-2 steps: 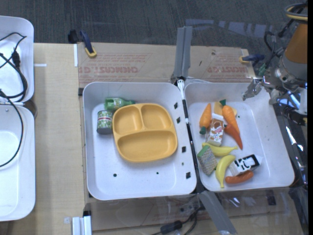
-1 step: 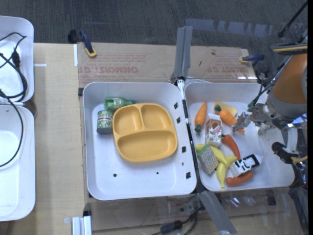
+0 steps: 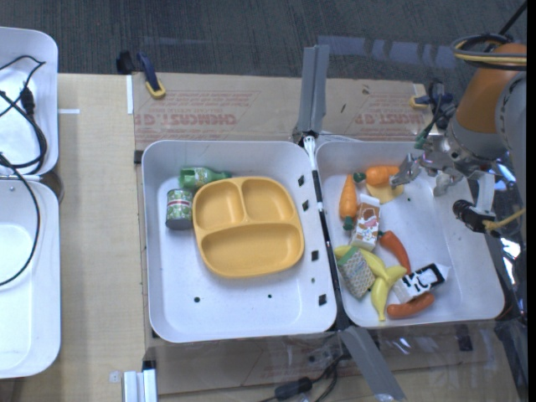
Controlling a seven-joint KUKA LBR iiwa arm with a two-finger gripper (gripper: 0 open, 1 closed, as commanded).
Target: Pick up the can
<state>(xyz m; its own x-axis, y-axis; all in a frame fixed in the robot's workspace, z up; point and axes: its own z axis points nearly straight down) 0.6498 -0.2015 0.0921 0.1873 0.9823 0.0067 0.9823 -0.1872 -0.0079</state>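
The table (image 3: 92, 224) is tan, with a brown printed cardboard sheet (image 3: 226, 107) lying behind two shallow white bins. The left bin (image 3: 167, 308) holds a yellow divided plate (image 3: 249, 224) across its middle. The right bin (image 3: 469, 266) holds a crowd of toy food along its left side.

The grey arm (image 3: 490, 90), with its orange band, enters at the upper right and is cut off by the frame edge, so its upper links are out of sight. It bends down over the back right corner of the right bin. The claw (image 3: 427, 167) hangs there, near an orange fruit (image 3: 382, 175), with cables looped around the wrist. Its fingers are small and tangled with metal parts, so I cannot tell whether they are spread or pressed together; nothing shows between them.

The can (image 3: 178, 208) is in the left bin, well apart from the claw, lying at the plate's left edge and touching it. Its label is too small to read. A green bottle (image 3: 201, 176) lies just behind it.

In the right bin are a carrot (image 3: 348, 196), a small carton (image 3: 366, 226), bananas (image 3: 382, 279) and a red sausage (image 3: 410, 307), partly overlapping.
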